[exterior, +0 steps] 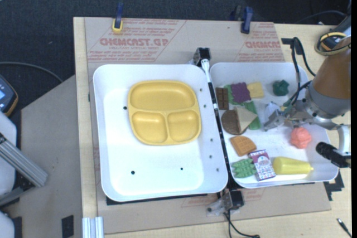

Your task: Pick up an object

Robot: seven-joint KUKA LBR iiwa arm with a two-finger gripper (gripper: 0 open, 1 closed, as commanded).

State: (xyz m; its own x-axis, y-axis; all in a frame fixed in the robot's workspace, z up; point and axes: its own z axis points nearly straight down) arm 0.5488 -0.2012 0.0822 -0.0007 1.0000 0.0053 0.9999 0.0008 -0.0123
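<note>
The right bin (218, 73) holds several toy food pieces. Among them are a brown chocolate bar (222, 98), a purple grape cluster (240, 92), a yellow cheese block (256, 90) and a green broccoli piece (280, 87). Nearer the front lie a brown wedge (230, 121), an orange cracker (243, 145), a green piece (242, 168), a pink carton (261, 165), a yellow piece (291, 166) and a pink-red ball (300, 137). My gripper (274, 119) reaches in from the right and sits low over the middle of this bin. It is just right of the tan and green pieces (251, 119), with the ball to its lower right.
The left bin (109, 136) carries a yellow divided plate (164, 111). A black divider (213, 110) runs between the two bins. The grey and orange arm (330, 86) covers the right bin's right edge, with cables beside it. Blue clamps (246, 19) hold the cardboard at the back.
</note>
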